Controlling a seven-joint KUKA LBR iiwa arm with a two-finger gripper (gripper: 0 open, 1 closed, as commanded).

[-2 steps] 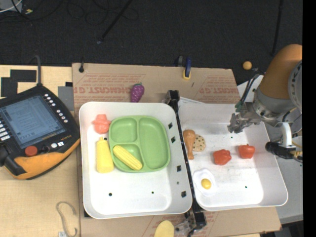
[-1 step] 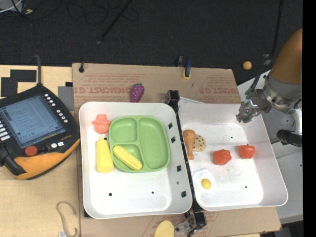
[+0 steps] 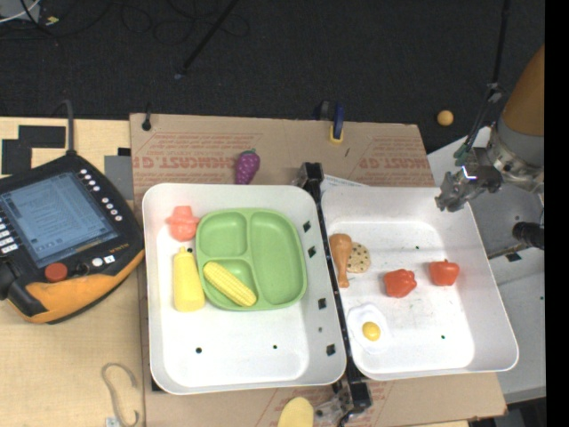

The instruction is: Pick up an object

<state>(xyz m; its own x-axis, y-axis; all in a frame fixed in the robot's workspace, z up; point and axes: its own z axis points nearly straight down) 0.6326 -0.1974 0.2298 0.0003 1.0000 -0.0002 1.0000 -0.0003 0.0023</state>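
The gripper (image 3: 452,194) hangs over the top right corner of the right bin (image 3: 480,265), above the rim. It is small and dark in the view, so I cannot tell if it is wide or narrow; nothing is seen in it.

Candidates in the right bin: two red peppers, one (image 3: 400,282) near the middle and the other (image 3: 444,273) just beside it to the right, a chicken drumstick (image 3: 340,256) touching a cookie (image 3: 358,258) at the left wall, and a fried egg (image 3: 369,327) in the front. The left bin (image 3: 169,345) has a green divided plate (image 3: 267,256) w/ a corn cob (image 3: 230,284) in its lower compartment, a yellow bottle (image 3: 187,280) and a pink toy (image 3: 181,223) beside the plate.

My judgement: the step is the approach, no grasp yet. The right pepper is nearest to the arm and stands apart from the walls, so it is the easiest target. Go straight above it first, then descend vertical, approx. centred, fingers on both sides of the pepper. The egg is flat, prob. hard to pinch. The drumstick + cookie touch each other, so risk of pushing both.
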